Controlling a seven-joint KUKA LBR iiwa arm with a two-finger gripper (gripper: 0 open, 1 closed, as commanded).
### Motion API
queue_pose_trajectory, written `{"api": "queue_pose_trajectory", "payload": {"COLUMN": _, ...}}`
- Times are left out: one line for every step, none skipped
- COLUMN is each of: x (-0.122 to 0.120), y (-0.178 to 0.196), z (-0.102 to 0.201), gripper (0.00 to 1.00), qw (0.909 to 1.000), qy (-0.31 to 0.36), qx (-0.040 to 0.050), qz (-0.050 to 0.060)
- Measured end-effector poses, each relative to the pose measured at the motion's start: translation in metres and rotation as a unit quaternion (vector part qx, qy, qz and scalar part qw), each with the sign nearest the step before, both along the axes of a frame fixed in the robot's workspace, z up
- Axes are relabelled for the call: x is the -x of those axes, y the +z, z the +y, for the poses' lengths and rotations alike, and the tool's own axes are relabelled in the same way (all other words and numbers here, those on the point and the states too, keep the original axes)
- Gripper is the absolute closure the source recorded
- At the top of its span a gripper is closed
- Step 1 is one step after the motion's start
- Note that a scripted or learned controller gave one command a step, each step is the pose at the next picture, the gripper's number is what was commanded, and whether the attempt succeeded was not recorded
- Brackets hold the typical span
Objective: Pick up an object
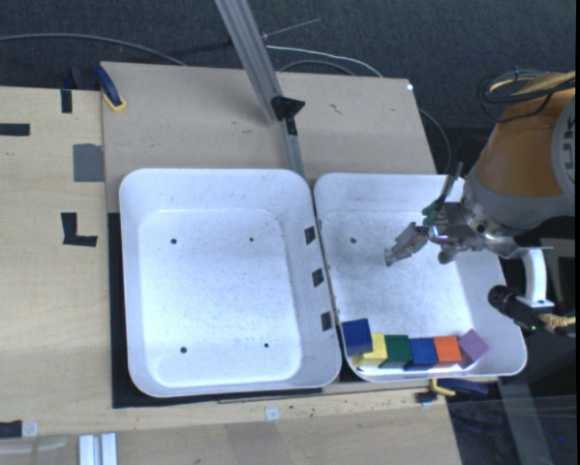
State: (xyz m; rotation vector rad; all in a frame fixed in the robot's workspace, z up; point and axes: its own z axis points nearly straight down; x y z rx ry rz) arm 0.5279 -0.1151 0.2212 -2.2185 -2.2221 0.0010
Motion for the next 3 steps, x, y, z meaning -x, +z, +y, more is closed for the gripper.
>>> {"api": "queue_pose_trajectory", "payload": {"x": 0.000, "y": 0.000, "z": 0.000, "gripper": 0.00, "qw": 1.0000, "qy": 0.000, "qx": 0.0000, "qz": 0.000}}
{"api": "queue_pose_trajectory", "payload": {"x": 0.000, "y": 0.010, "z": 0.001, "gripper": 1.00, "qw": 1.0000, "qy": 0.001, "qx": -0.0006, "qz": 0.000}}
{"api": "queue_pose_trajectory", "payload": {"x": -0.058, "y": 0.003, "z": -0.081, "gripper": 1.00, "qw": 1.0000, "qy": -0.002, "qx": 0.0019, "qz": -0.001}}
